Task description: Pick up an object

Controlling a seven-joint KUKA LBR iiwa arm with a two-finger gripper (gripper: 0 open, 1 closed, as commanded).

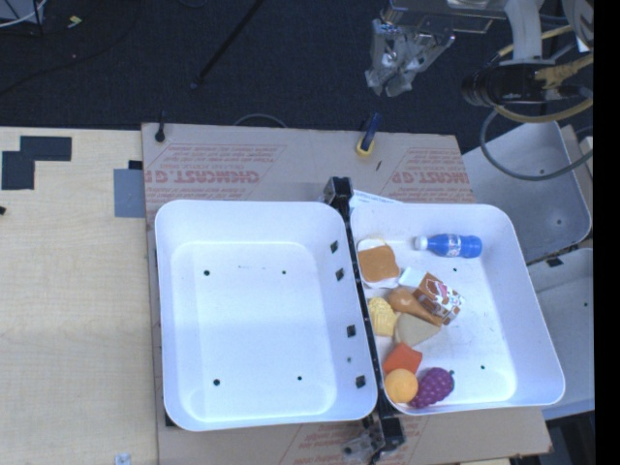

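Hand (392,71) above cardboard-covered bench (242,168), seemingly

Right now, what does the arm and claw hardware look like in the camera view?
The claw is a compact grey metal assembly, blurred here, under a pale grey bracket. The arm behind it is light grey. Black cables loop beside it, with a yellowish hose running across them. No markings are legible.

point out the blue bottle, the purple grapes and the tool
blue bottle (452,246), camera view, on the middle of its blue body
purple grapes (434,387), camera view, on the centre of the bunch
tool (392,83), camera view, between its fingertips, above the bench
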